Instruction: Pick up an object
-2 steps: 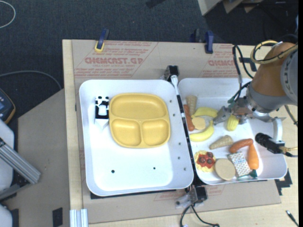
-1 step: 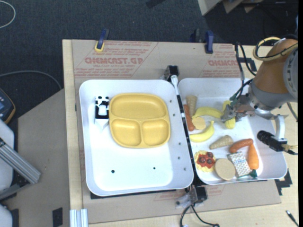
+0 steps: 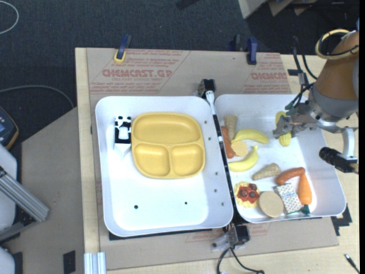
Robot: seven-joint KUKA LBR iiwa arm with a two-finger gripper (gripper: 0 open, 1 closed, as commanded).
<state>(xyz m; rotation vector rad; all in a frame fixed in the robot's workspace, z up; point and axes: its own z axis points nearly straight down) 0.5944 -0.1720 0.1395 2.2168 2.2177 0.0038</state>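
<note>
Two white bins are seen side by side on the bench. The left bin (image 3: 114,198) is occupied by a yellow divided tray (image 3: 168,143) with three compartments. Toy food is gathered in the right bin (image 3: 331,187) (two bananas (image 3: 246,148), a carrot (image 3: 305,189), a sausage (image 3: 290,175), a small pizza slice (image 3: 246,192) among it). The gripper (image 3: 288,129) is lowered at the right bin's upper part, just beside a small yellow piece (image 3: 284,140); its state cannot be told.
</note>
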